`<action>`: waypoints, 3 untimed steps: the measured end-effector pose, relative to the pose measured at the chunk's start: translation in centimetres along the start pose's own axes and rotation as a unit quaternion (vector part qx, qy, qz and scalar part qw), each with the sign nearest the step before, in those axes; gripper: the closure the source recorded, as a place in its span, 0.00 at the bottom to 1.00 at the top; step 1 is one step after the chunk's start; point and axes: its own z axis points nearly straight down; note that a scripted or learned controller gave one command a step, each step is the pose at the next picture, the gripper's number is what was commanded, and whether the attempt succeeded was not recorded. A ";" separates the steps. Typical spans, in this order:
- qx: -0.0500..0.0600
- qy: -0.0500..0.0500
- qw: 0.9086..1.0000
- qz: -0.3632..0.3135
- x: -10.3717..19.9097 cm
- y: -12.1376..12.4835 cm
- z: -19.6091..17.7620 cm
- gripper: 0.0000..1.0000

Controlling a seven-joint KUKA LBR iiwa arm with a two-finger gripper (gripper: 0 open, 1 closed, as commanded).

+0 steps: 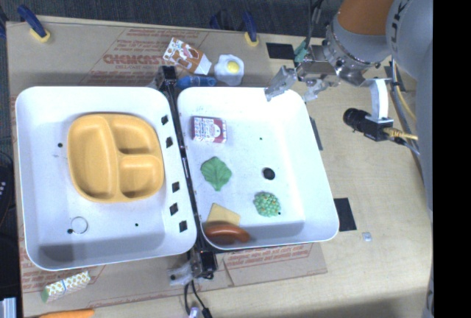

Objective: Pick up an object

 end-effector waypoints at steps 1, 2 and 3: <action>0.001 0.001 0.997 0.083 1.6 -4.0 10.7 0.00; 0.001 0.001 0.989 0.151 6.5 -6.7 19.9 0.00; 0.000 0.001 0.985 0.172 7.2 -4.1 19.9 0.00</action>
